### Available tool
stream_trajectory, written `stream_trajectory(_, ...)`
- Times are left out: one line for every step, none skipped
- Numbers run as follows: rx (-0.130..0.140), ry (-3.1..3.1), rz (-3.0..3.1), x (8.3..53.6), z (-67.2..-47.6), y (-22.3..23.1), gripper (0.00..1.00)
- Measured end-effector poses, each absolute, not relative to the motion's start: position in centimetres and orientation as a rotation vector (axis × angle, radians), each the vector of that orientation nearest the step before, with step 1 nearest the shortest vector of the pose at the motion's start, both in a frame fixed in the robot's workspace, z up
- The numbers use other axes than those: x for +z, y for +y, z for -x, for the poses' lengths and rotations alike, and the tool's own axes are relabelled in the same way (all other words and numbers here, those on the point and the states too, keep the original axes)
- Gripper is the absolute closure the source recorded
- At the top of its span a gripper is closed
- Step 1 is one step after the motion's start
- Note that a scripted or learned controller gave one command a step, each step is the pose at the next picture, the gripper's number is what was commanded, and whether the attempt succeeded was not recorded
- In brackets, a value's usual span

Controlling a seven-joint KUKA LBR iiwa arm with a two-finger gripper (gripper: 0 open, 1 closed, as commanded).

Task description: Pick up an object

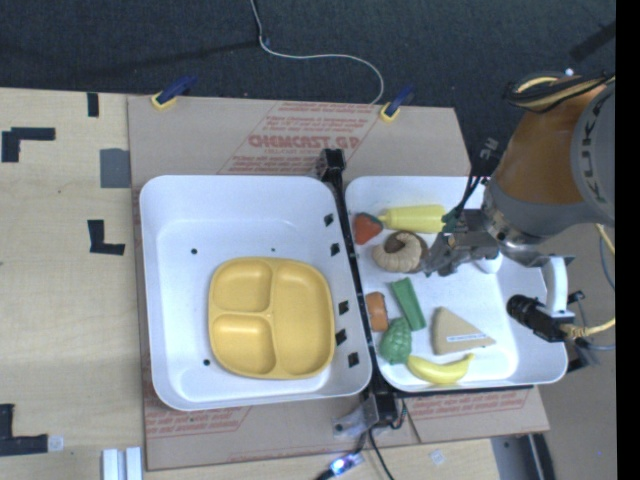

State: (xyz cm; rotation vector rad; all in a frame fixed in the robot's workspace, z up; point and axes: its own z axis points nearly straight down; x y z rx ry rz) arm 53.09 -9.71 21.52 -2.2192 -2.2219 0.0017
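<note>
1. The fingers of the dark two-finger gripper [447, 258] cannot be made out clearly from this slanted overhead angle; whether they are spread or closed, I cannot tell, and nothing is visibly between them.
2. The gripper hangs low in the right white plastic bin [530, 363], just beside a tan, rounded bread-like piece [399, 251], which looks the likeliest target.
3. Crowding that piece are a yellow corn cob [412, 217] above it, a red-orange round toy [367, 229] at the bin's left wall, and a green flat stick [407, 303] below.
4. Further down lie a small orange piece [377, 311], a green broccoli floret [396, 343], a yellow banana [438, 369] and a tan wedge [459, 332].
5. The left white bin [165, 208] holds a yellow divided plate [271, 317].
6. Risk, as judged: the tight cluster could let a finger land on the corn or nudge the rounded piece aside, leaving the closing grasp empty.
</note>
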Motion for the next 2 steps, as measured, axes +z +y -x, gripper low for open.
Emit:
stream_trajectory(0.003,-2.222,2.217,21.6,-52.5,-8.7,1.0)
stream_trajectory(0.0,-2.222,2.22,23.3,-52.2,-9.1,1.0)
